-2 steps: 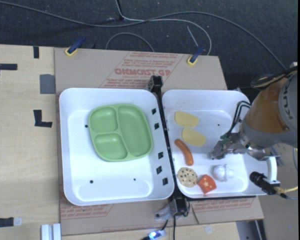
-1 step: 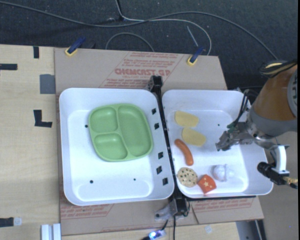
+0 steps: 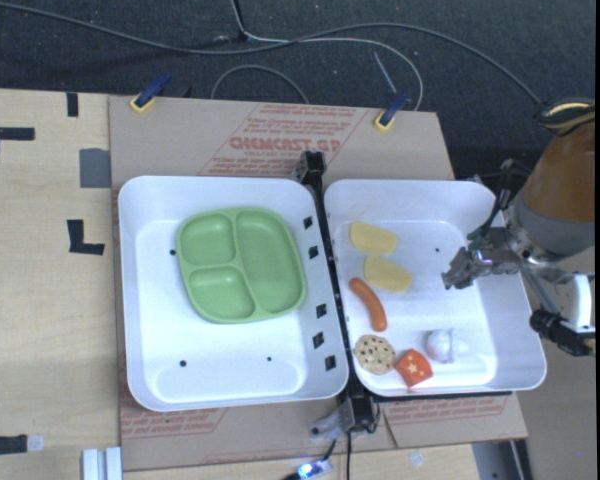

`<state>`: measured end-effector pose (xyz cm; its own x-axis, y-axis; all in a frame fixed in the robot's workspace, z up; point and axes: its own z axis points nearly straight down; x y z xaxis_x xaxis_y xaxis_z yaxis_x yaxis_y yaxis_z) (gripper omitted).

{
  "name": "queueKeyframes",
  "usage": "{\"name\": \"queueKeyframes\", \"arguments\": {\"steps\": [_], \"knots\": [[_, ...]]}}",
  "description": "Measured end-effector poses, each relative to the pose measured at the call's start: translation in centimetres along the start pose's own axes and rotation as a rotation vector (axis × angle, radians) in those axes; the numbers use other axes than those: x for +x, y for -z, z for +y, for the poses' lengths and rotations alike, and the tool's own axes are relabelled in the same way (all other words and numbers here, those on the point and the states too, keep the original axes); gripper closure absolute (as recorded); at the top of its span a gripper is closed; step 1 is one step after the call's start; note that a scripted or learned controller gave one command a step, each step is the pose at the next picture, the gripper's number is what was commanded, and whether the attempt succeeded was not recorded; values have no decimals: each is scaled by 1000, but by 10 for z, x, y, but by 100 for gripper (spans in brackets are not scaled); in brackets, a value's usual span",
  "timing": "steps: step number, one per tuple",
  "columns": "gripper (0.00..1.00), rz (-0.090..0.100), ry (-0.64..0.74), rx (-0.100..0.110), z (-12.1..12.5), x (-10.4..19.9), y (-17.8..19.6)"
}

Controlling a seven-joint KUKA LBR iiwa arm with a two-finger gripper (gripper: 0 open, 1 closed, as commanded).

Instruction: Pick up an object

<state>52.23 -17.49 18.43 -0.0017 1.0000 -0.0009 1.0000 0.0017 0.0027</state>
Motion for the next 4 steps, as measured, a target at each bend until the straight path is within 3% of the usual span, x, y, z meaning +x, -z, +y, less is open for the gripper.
{"name": "queueKeyframes", "arguments": {"steps": [1, 4], "knots": [[100, 0, 0, 1, 1, 0, 32], [100, 3, 5, 3, 59, 155, 56]]}}
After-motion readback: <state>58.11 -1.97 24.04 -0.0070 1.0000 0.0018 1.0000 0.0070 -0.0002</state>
